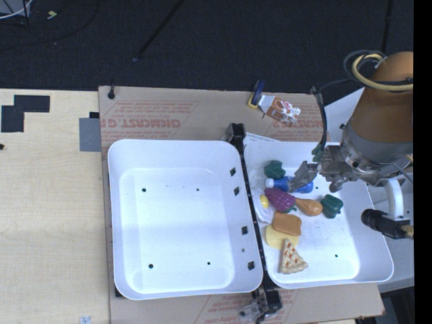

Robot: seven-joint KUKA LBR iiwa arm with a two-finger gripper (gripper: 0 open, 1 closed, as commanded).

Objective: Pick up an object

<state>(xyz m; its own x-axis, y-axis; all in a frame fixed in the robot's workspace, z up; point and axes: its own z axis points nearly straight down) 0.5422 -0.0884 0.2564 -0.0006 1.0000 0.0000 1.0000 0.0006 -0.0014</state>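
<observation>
Toy food is all heaped in the right bin [351, 265], toward its left half, while the left bin [128, 181] sits beside it across the middle of the frame. Going left to right through the heap: a yellow piece [273, 236] low down, just beside the divider, with a pizza slice [292, 258] right below it near the bin's front. A purple eggplant-looking thing [279, 199] lies above those, touching an orange block [287, 223] that overlaps the yellow piece. Up top there's a dark green piece [274, 169] and a blue one [291, 184] just under it. Then an orange carrot-ish piece [310, 206] and a green pepper [331, 205] right next to it. The gripper [305, 175] comes in from the right side of the frame, hanging over the blue piece; honestly can't tell if the jaws are spread or pinched, too dark and cluttered there. A small snack packet [281, 110] lies on the cardboard [169, 110] above the bins.
</observation>
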